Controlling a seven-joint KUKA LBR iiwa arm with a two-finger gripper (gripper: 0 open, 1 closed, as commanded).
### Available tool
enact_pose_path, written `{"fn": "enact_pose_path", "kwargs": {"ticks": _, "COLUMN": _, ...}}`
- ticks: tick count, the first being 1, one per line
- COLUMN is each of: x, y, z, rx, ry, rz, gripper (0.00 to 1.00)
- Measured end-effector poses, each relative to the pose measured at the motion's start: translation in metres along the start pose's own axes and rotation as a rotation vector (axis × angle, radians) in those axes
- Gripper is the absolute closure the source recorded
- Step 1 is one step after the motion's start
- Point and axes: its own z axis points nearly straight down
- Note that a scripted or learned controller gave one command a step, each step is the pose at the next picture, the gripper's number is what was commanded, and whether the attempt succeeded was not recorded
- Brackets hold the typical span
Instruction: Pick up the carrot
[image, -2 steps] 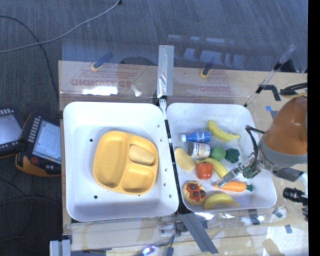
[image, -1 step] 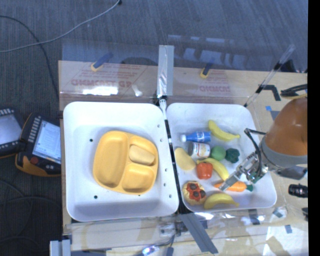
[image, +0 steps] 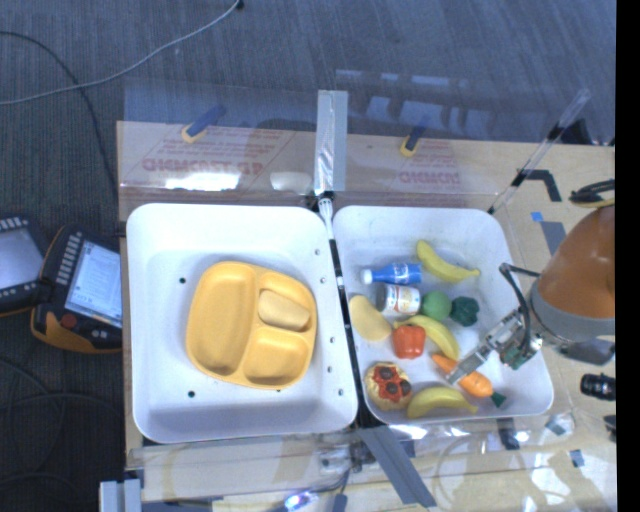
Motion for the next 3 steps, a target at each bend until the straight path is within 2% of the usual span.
{"fn": "enact_pose_path", "kwargs": {"ticks": 1, "x": -0.005, "y": 0.021, "z": 0.000, "rx": -0.007, "ry": 0.012, "rz": 0.387, "gripper": 0.00}}
{"fn": "enact_pose_path", "kwargs": {"ticks": 2, "x": 0.030, "y": 0.027, "z": -0.001, "rx": -0.006, "ry": -0.015, "rz": 0.387, "gripper": 0.00}}
{"fn": "enact_pose_path", "kwargs": {"ticks": 3, "x": 0.030, "y": 0.029, "z": -0.010, "rx": -0.008, "ry": -0.012, "rz": 0.385, "gripper": 1.00}}
